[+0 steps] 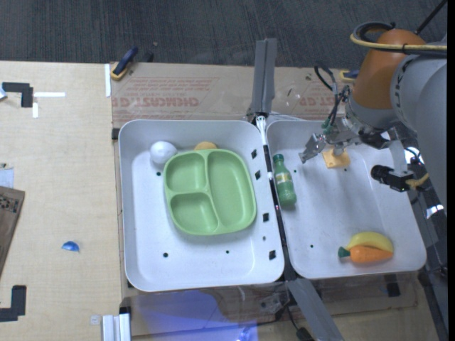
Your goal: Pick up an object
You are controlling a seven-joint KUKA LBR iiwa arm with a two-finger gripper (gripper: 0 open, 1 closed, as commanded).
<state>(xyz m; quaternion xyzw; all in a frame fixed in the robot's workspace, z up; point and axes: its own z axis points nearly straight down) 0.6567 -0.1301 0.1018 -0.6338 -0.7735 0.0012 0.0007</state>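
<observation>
The arm (409, 77) reaches over the right bin (398, 258). A tray (210, 190) fills the left bin (142, 254). The bottle (284, 180) lies left, the carrot (366, 254) near. The gripper (328, 146) hangs over a yellow piece (336, 160); I cannot tell its jaws' state.

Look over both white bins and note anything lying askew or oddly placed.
The small green plastic bottle lies on its side against the right bin's left wall rather than standing. The green three-compartment plastic tray sits skewed in the left bin. Nothing looks spilled or broken.
</observation>
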